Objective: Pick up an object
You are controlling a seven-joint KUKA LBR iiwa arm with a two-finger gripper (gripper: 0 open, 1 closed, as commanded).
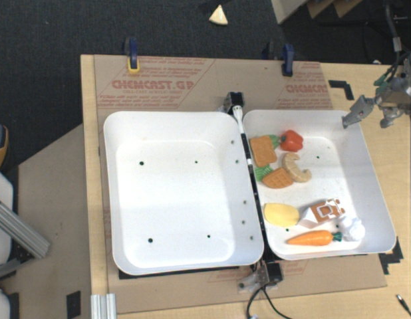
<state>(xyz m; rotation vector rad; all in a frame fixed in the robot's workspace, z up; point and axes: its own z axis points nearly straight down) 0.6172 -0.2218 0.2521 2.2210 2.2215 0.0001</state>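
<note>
Nearest the camera, along the front wall of the right bin (375,178), lie a carrot (310,239), a lemon (281,214) and a small carton (326,211), crowded against the rim, likely where they slid. Further back sit a waffle (278,179), a mushroom (297,167), a cracker (263,150) and a tomato (292,139), clustered toward the divider. The left bin (119,178) sits beside it on the counter (99,85). My pincer (373,108) hangs past the far right corner, above the rim and apart from everything; whether it's spread or closed I cannot tell. Nothing is picked yet; I'd judge I must come down among the clutter.
</note>
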